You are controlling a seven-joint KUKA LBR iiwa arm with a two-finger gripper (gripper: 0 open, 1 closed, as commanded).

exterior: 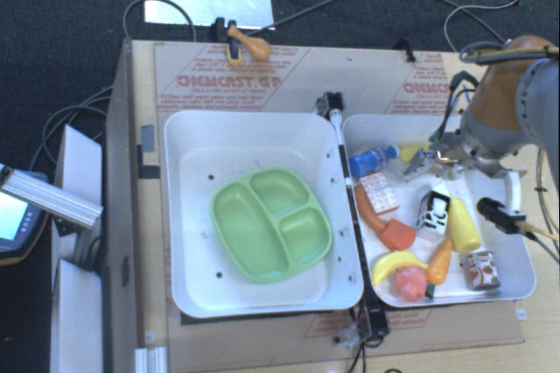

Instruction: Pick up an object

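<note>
In the right bin (525,279), the blue bottle (371,160) lies with its long axis across the bin, just left of the gripper (420,163), whose opening and hold I cannot tell from here.

The right bin (523,275) holds a heap of toys. A blue bottle (371,160) lies on its side near the top left corner. Just below it is a small box with red squares (379,193). An orange carrot (369,211) lies slanted along the left wall. A yellow banana (395,262) curves by a pink ball (408,281). A small can (480,270) stands at the bottom right.
</note>
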